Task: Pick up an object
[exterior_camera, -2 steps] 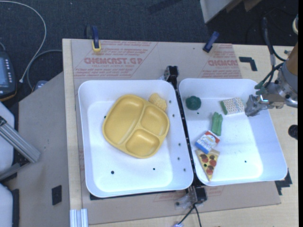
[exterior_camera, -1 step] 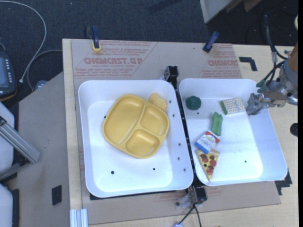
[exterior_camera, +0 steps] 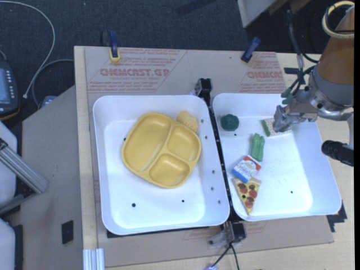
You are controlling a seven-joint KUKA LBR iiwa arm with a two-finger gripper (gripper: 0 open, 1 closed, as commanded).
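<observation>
Claw [exterior_camera: 279, 122] sits low over the right bin [exterior_camera: 315, 207], near its far edge, arm coming in from the right. Can't tell open vs closed from this angle; a small tan/green scrap [exterior_camera: 266, 127] shows at the tip, touching or just beside it, unclear which. Not calling that a grip.

Nearest real candidate: green block [exterior_camera: 257, 146], just toward the near-left of the claw. Long axis runs roughly far-to-near across the bin, slight tilt. My read: that's the pick, claw needs a short shift toward the bin's left wall and near edge, closing across the block's short side.

Other stuff in right bin:
- dark green round thing [exterior_camera: 229, 121], far-left corner, left of claw, apart from the block
- red/white/blue packet [exterior_camera: 246, 168] and pizza slice [exterior_camera: 248, 193] near the left wall, touching or overlapping each other, further toward the near edge

Left bin [exterior_camera: 112, 207]: yellow divided plate [exterior_camera: 162, 149] w/ a small yellow item [exterior_camera: 188, 119] at its far-right rim. Well away from claw, not relevant.

Risk, imo: block lies close to the packet, sloppy approach could nudge both.
</observation>
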